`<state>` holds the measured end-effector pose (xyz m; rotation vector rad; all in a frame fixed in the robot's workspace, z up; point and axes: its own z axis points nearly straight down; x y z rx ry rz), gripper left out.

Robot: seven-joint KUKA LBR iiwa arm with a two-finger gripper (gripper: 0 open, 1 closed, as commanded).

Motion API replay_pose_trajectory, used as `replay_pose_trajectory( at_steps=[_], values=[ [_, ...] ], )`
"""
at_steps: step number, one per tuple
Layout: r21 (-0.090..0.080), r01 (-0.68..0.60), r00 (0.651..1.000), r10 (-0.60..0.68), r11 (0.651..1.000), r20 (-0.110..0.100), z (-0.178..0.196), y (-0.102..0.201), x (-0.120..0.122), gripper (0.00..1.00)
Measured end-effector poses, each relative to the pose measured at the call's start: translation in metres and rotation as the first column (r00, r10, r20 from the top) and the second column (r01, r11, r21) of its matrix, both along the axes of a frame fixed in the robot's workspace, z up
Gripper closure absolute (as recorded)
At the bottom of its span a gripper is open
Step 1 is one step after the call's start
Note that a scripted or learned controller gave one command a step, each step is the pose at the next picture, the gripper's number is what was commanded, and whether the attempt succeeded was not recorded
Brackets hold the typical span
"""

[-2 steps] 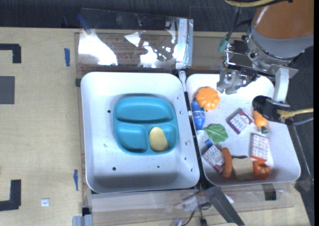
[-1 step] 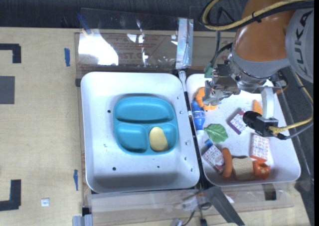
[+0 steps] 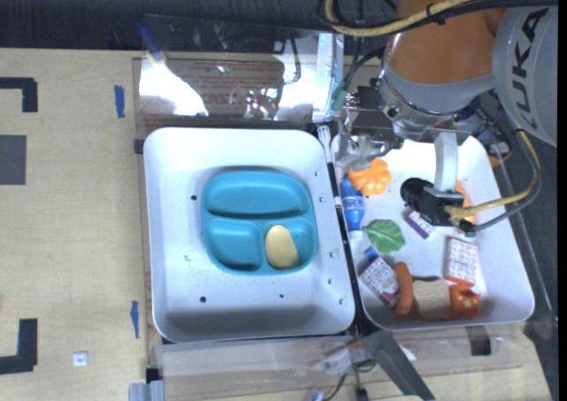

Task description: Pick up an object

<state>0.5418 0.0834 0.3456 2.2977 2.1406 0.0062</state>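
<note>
Gripper (image 3: 361, 150): upper centre-right of frame, over the top-left corner of the right bin (image 3: 500, 213), close to the wall btw. the two bins.
Grip state: open or closed, can't tell; nothing seen held.
Orange toy (image 3: 373, 178): lumpy, just below the gripper, nearest thing to it; contact can't be judged.
Blue bottle (image 3: 352, 211): just below-left of the orange toy, against the bin's left wall.
Green leaf (image 3: 385, 235): below the orange toy, right of the bottle, centre of the bin.
Purple bit (image 3: 418, 225): small, right of the leaf.
Printed packet (image 3: 378, 277): lower left of right bin, tilted.
Sausage (image 3: 404, 289): reddish-orange, runs top to bottom, touching the packet's right edge.
Tan block (image 3: 432, 299): right of the sausage, at the bin's lower edge.
Printed card (image 3: 462, 259): lower right of the bin, above the tan block.
Red-orange piece (image 3: 465, 301): just below the card, beside the tan block.
Arm (image 3: 443, 27): orange and grey, comes in from upper right, w/ yellow cables looped around it.
Left bin (image 3: 173, 213): centre of frame, touching the right bin.
Blue tray (image 3: 257, 200): divided, middle of left bin.
Yellow oval (image 3: 282, 247): in the tray's lower-right compartment.
Shiny sheet (image 3: 221, 80): above left bin, crinkled, reflective.
Bench (image 3: 62, 213): pale wood, left of frame, w/ black marks and blue tape bits.
</note>
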Motion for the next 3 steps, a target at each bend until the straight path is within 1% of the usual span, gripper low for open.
replay_pose_trajectory(
  at_steps=[1, 2, 3],
  values=[
    [-0.001, -0.212, 0.977, 0.212, 0.977, -0.006, -0.026, -0.056, -0.055, 1.00],
    [0.000, -0.417, 0.909, 0.417, 0.909, -0.010, -0.142, -0.142, -0.002, 1.00],
    [-0.001, -0.541, 0.841, 0.541, 0.841, -0.004, -0.150, -0.182, -0.012, 1.00]
  ],
)
